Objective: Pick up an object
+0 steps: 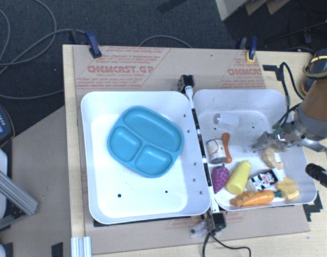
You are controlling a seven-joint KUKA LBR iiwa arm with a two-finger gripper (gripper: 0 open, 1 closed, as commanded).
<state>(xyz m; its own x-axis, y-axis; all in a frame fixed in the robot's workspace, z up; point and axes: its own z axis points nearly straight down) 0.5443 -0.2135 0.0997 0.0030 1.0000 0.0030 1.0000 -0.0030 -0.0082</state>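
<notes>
Beside the yellow bottle (238, 176), toward the arm, my end effector (272, 141) hangs low over a pale lump (270, 158); whether it is open I cannot tell; toys crowd there, so I judge it may nudge neighbours and close on nothing

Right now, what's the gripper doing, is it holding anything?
Gripper: low over the right bin, above a pale object; open or closed cannot be told.

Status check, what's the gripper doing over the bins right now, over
Gripper low in right bin, above a pale beige piece; grasp not confirmed. Yellow bottle, carrot, purple grapes, can crowd nearby. Blue divided plate in left bin.
</notes>
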